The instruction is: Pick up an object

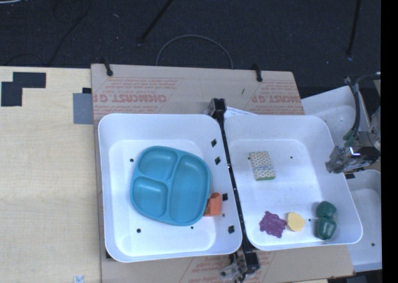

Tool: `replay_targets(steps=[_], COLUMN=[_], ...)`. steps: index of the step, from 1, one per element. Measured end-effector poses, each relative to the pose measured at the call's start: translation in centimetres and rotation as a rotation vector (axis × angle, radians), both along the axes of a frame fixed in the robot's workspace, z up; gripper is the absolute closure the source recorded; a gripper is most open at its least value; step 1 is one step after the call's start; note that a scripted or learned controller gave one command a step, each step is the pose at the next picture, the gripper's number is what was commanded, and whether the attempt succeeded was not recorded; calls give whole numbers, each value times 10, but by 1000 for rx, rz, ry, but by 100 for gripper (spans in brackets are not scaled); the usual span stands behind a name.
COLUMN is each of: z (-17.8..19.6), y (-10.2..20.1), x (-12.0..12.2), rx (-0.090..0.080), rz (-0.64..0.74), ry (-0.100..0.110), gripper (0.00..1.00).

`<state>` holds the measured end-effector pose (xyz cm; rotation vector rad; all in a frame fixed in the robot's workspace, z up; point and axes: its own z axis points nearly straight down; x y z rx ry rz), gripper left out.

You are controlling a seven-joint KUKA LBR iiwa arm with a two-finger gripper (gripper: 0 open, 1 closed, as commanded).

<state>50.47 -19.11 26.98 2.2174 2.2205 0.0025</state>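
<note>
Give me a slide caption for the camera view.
End effector at right bin's edge; blue plate in left bin.

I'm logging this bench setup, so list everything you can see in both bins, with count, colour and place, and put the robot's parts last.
Bins: two, white, side by side on the bench.
Divided plate: one, blue, left bin, centre.
Small block: one, orange, left bin, touching the plate's lower right edge.
Sponge: one, patterned with a green edge, right bin, upper middle.
Purple piece: one, right bin, near edge.
Yellow piece: one, beside the purple piece.
Dark green object: one, right bin, lower right corner.
Gripper: one, grey, over the right bin's right rim, holding nothing visible.
</note>
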Motion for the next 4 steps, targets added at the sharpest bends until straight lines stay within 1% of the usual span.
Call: replay_targets(steps=[1,2,4], z=[-16,-30,-44], y=[52,110,233], x=[0,-5,-16], rx=[4,5,4], rz=[3,3,4], ry=[7,8,9], gripper=[100,100,100])
